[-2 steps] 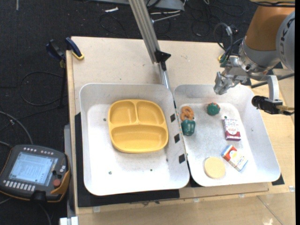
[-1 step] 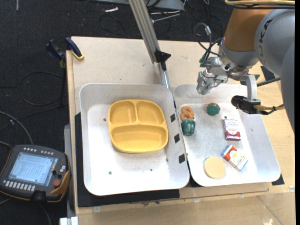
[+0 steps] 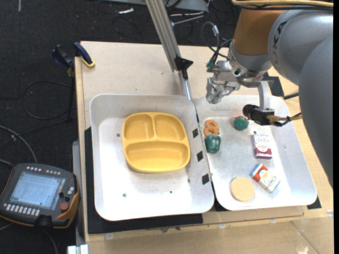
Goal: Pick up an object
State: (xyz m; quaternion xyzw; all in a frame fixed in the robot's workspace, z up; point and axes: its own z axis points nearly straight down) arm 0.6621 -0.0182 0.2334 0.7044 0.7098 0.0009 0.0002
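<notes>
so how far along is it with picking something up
Nothing looks picked up yet. The tool hovers over the far edge of the right bin, with nothing seen between its fingers. The green pepper, pretzel, teal ball, two small boxes and round cookie all lie in that bin. Descent, grasp and lift remain.

Left bin: divided plate at centre. Right bin: pretzel at 9 o'clock, pepper just below; disc at 6; claw above 11.

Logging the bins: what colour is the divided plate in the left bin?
Yellow. The sectioned plastic plate shows plainly in the camera view, lying in the left white bin.
</notes>
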